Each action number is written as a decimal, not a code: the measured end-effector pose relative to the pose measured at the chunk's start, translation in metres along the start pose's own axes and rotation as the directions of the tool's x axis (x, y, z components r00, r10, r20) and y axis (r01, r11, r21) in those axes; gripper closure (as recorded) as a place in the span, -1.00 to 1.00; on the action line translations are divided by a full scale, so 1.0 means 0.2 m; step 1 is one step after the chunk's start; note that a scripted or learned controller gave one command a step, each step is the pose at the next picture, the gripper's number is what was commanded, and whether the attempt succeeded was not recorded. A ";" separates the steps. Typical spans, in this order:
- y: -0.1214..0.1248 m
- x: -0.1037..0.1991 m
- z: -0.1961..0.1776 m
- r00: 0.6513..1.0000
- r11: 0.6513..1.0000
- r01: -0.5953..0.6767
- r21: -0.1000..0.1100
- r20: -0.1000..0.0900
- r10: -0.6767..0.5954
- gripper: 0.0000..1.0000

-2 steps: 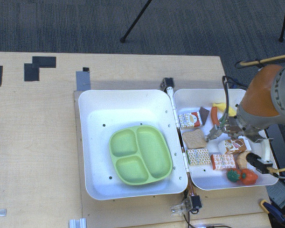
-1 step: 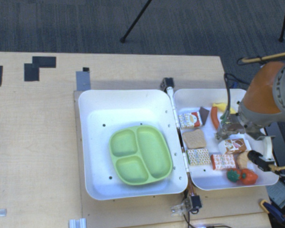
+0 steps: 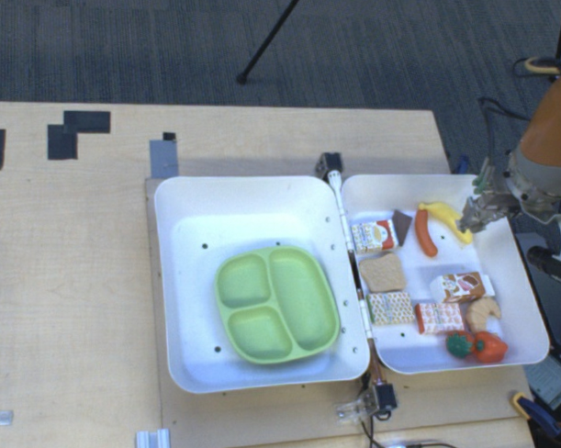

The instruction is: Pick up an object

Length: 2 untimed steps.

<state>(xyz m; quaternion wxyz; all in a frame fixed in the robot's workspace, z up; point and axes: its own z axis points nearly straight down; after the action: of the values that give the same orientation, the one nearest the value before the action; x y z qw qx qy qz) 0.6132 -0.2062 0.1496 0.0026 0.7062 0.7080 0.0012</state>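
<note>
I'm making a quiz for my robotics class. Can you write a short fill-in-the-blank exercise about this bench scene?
1. The green divided plate lies in the ____ bin.
2. That plate has ____ compartments.
3. The tool hangs over the right bin, next to the yellow ____.
4. The hot dog beside it is coloured ____.

Missing words: left; three; banana; orange

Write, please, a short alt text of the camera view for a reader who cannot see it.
The arm's end effector hangs over the far right edge of the right bin, next to a yellow banana and an orange carrot. This bin also holds small food packets, a slice of bread and a tomato. The left bin holds a green divided plate.
</note>
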 end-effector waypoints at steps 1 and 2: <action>0.00 0.00 0.00 1.000 1.000 0.000 0.001 -0.001 0.000 -1.00; -0.08 0.18 0.32 1.000 1.000 0.002 0.001 -0.001 -0.002 -1.00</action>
<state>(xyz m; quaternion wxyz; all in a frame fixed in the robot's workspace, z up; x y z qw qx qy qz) 0.5972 -0.1704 0.0856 0.0018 0.7053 0.7089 0.0013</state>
